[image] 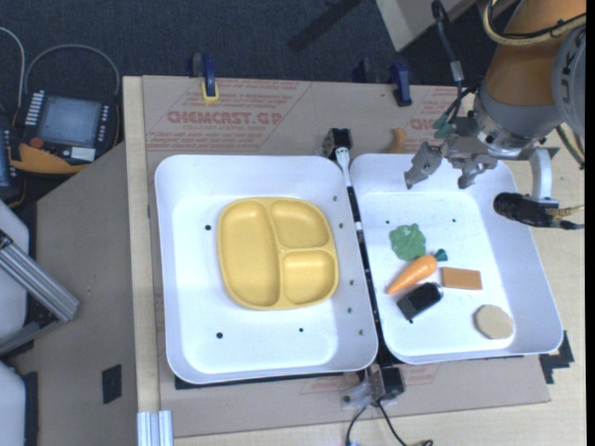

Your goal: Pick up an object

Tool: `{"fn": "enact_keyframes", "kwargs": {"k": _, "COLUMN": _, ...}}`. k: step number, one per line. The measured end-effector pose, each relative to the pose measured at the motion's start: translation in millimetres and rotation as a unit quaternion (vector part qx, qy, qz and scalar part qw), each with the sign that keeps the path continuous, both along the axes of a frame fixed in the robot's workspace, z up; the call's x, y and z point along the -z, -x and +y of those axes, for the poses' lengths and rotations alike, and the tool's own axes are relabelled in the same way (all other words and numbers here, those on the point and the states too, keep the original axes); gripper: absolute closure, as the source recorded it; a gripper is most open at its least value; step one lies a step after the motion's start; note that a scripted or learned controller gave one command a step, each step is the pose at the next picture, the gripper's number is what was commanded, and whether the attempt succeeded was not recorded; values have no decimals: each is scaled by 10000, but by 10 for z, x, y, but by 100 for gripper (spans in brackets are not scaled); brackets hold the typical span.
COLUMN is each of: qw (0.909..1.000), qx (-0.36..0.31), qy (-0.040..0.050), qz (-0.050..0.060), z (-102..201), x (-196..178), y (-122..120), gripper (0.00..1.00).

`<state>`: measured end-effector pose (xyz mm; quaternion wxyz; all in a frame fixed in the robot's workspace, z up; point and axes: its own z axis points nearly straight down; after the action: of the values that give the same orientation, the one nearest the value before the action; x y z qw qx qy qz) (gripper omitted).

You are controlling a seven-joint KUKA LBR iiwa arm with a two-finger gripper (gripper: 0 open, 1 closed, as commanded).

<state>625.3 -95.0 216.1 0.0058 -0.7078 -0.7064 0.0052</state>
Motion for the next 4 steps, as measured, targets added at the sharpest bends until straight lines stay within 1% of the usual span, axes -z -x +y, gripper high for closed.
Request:
{"fn": "enact_keyframes", "kwargs": {"k": 1, "qw": 10000, "qx": -12, "qy": 5, "qz": -75, "z": 2, "x": -88, "y": -27, "gripper": 0}}
{"fn": "enact_keyframes", "kwargs": {"k": 2, "qw": 10000, "qx": -11, "qy": -1, "qz": -38, "z": 6, "x": 545, "y": -60, "gripper": 0}}
{"fn": "enact_keyframes", "kwargs": {"k": 3, "qw": 10000, "qx": -10, "qy": -3, "qz": -38, "z": 35, "x": 1037, "y": 44, "gripper": 0}}
{"fn": "enact_keyframes", "kwargs": {"k": 4, "qw": 10000, "qx": -10, "qy": -2, "qz": -46, "z": 43, "x": 1337, "y": 53, "gripper": 0}}
